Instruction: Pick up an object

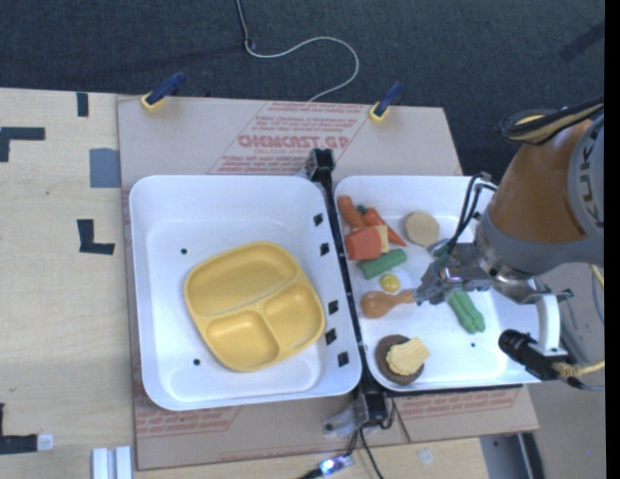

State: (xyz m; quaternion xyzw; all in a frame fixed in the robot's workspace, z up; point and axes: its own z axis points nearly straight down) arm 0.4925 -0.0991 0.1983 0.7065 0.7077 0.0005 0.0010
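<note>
My gripper (436, 285) hangs low over the middle of the right bin (429, 372), its dark fingers just right of an orange-brown spoon-shaped toy (381, 302) and a small yellow ball (390, 283). A green pickle-shaped toy (468, 310) lies just right of the fingers. Farther left in the bin lie a green bean pod (382, 263), a red block (365, 242), carrot pieces (349, 213) and a tan round biscuit (422, 229). A brown cup with yellow filling (401, 357) sits near the front edge. Nothing shows between the fingers.
The left bin (155, 267) holds a yellow divided plate (254, 303). A black divider clip (319, 164) joins the bins at the back. The arm's grey and orange body (549, 208) covers the right bin's right side. A cable (290, 48) runs behind the bench.
</note>
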